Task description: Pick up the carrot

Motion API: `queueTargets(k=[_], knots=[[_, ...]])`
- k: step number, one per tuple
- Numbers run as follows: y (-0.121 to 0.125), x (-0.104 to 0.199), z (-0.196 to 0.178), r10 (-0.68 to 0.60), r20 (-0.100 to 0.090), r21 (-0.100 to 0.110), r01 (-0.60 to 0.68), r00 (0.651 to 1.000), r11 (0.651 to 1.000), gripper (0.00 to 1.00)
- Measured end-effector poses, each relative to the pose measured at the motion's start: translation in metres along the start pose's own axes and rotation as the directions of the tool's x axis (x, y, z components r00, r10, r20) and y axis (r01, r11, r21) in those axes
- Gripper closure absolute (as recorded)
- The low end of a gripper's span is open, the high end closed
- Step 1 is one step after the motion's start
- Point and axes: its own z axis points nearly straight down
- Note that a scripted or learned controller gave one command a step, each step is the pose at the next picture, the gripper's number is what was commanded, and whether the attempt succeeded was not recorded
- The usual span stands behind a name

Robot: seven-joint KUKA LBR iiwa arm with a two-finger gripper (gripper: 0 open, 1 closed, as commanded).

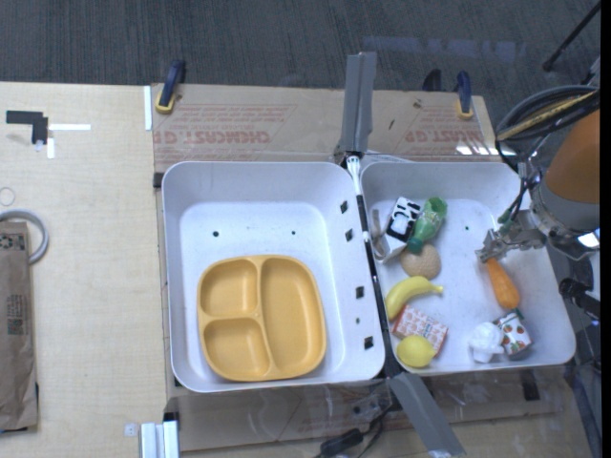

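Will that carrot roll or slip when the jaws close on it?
The carrot looks rigid, tapered and smooth, so it may squirt toward its narrow end. Lying flat on the right bin, its round body could roll sideways. Probably light.

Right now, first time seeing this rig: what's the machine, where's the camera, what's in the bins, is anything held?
One camera, fixed above the bench, looks down at a slant on two shallow white bins. The machine is a single grey robot arm with an orange band, reaching in from the right. Its gripper sits low over the right bin, just above the top end of the carrot, which lies on the bin floor.

That bin also has a banana, a lemon, a small red box, a green packet, a round brown item and a small white-and-red object. The left bin holds a yellow divided plate.

I can't see anything held between the fingers.
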Motion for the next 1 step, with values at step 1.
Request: queueTargets(k=[1], knots=[[0.0361, 0.0724, -0.1131, -0.066, 0.007, -0.001, 0.066, 0.998, 0.998, 1.0]])
